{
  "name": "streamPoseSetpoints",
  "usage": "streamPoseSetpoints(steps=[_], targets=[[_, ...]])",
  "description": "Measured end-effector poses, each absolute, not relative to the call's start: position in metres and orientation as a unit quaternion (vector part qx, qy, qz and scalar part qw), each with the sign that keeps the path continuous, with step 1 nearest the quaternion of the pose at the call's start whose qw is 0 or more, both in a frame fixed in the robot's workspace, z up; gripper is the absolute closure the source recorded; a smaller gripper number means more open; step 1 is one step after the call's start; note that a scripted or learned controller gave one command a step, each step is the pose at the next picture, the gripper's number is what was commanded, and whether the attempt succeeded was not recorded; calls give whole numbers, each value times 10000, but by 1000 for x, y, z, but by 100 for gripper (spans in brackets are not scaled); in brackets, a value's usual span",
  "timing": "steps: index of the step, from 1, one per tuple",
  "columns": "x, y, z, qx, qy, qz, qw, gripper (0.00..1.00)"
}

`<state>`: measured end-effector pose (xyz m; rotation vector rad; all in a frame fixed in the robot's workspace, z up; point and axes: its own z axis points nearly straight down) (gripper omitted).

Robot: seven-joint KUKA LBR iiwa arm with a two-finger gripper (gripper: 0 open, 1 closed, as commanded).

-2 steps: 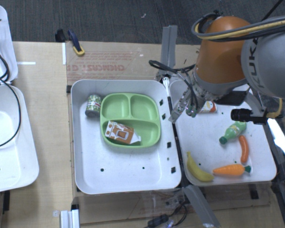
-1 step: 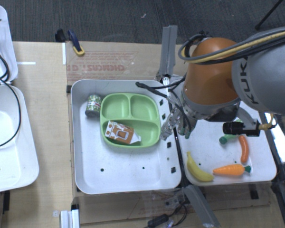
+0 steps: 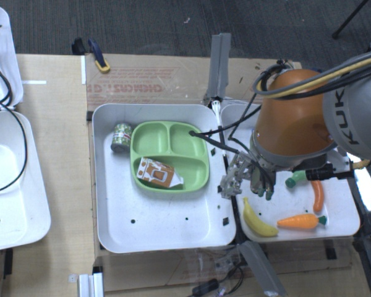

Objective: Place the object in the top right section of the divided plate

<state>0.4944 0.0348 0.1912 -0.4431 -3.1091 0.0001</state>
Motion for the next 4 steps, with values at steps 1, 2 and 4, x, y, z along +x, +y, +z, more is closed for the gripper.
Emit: streamPoseSetpoints(steps=[1, 2, 4], targets=[[478, 9, 191, -3230, -9464, 6, 7, 100], [479, 8, 200, -3241, -9460, 5, 0, 100], [478, 5, 191, 195, -9998, -4, 2, 100]])
